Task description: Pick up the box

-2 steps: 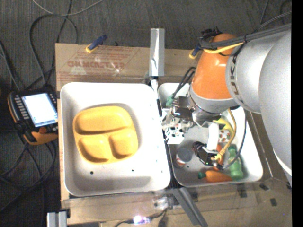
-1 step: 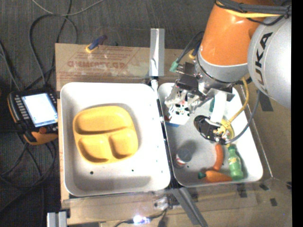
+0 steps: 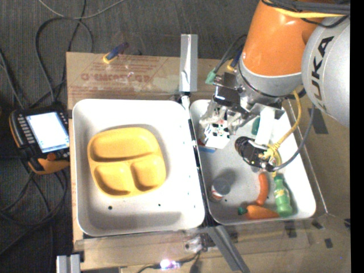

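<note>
The arm came in from the right and hung over the right bin point(image 3: 310, 206), its orange band high in the frame and the gripper point(image 3: 223, 120) low over that bin's upper left corner. The box point(image 3: 211, 136), white with a strip of blue along its lower edge and some dark print on its face, lay in that same corner, close against the wall the two bins shared. From the gripper it sat just below and a shade to the left, so near that the gripper's metalwork overlapped its upper part in the camera view. Whether the gripper stood open or closed could not be told, as cables and brackets crowded it; nothing showed the box actually held. The box's long axis could not be made out either, since only its lower part showed. By my judgement the coming move hinged on that small offset: a short drop toward the corner, with the shared wall leaving little room on the left. Further down the right bin lay a grey round object point(image 3: 223, 183), a carrot point(image 3: 262, 211) and a green bottle point(image 3: 281, 196), all well apart from the box. The left bin point(image 3: 85, 209) held a yellow divided tray point(image 3: 127, 160).
</note>
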`<state>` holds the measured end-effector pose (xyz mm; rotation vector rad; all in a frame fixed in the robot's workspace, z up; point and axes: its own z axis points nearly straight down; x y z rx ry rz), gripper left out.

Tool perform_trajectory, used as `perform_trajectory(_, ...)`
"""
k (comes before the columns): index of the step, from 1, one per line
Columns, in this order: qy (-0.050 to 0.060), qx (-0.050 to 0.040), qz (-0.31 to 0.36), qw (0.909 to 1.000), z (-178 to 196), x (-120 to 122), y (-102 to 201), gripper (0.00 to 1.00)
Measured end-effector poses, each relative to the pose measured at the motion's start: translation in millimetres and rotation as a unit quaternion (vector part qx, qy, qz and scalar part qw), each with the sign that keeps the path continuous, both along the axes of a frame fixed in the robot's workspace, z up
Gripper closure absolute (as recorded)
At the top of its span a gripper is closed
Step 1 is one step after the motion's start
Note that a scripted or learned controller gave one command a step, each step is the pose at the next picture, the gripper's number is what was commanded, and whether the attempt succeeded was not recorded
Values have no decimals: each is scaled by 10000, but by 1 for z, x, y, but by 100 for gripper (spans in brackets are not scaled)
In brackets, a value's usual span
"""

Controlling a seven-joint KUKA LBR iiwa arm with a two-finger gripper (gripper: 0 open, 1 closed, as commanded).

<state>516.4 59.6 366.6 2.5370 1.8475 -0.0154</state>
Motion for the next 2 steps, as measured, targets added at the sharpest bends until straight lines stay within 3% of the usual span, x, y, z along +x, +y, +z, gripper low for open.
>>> perform_trajectory(1,17,-20,-3,10000,8,0,0,100)
perform_trajectory(2,3,29,-507,9987,-91,-29,32,100)
